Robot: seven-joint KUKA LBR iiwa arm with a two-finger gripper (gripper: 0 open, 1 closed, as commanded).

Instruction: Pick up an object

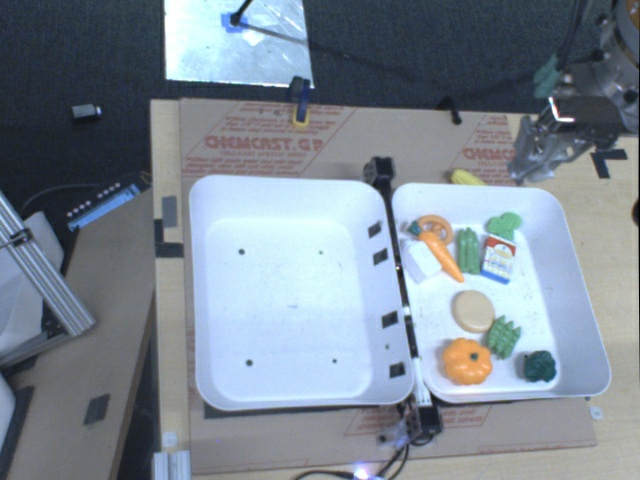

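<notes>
My gripper (532,158) hangs outside the right bin (570,258) — finger state I cannot tell — and descending here I'd risk clipping the rim or the banana (466,178).

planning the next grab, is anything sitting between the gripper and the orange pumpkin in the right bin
Nothing covers the orange pumpkin. The gripper hangs beyond the far rim of the right bin, while the pumpkin sits near the front rim. A round beige piece and a carrot lie between them on the bin floor.
</notes>
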